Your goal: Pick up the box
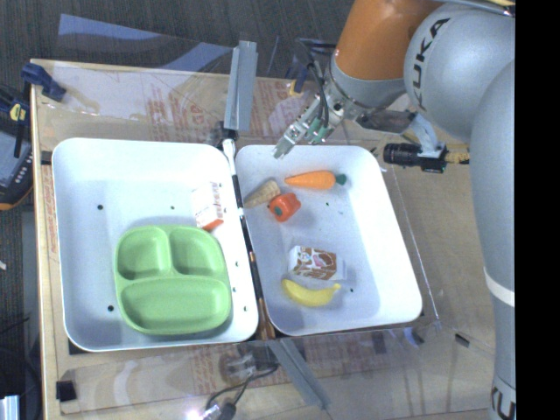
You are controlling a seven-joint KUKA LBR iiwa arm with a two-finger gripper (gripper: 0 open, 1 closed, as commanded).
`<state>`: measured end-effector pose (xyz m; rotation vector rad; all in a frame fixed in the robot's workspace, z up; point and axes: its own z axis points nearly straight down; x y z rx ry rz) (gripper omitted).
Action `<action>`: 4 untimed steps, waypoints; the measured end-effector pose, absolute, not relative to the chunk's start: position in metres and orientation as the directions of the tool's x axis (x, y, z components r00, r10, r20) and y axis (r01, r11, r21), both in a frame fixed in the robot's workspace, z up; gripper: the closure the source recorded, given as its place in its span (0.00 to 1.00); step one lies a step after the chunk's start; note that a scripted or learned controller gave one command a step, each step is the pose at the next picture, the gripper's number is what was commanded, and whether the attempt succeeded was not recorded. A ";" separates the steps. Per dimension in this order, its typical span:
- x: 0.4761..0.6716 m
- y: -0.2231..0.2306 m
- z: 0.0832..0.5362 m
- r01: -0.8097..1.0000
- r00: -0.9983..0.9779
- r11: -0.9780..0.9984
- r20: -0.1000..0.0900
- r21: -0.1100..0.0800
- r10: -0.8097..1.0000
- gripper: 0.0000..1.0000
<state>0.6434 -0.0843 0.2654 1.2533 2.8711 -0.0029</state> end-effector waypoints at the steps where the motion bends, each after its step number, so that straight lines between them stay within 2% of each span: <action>1: 0.600 -0.023 0.311 0.375 -0.927 0.927 -0.001 -0.001 0.375 1.00; 2: 0.616 -0.047 0.271 0.019 -1.000 1.000 0.000 -0.001 0.019 1.00; 3: 0.618 -0.039 0.252 -0.564 -0.826 0.826 0.001 0.000 -0.564 1.00; 4: 0.626 -0.067 0.296 -0.898 -0.441 0.441 -0.001 -0.003 -0.898 1.00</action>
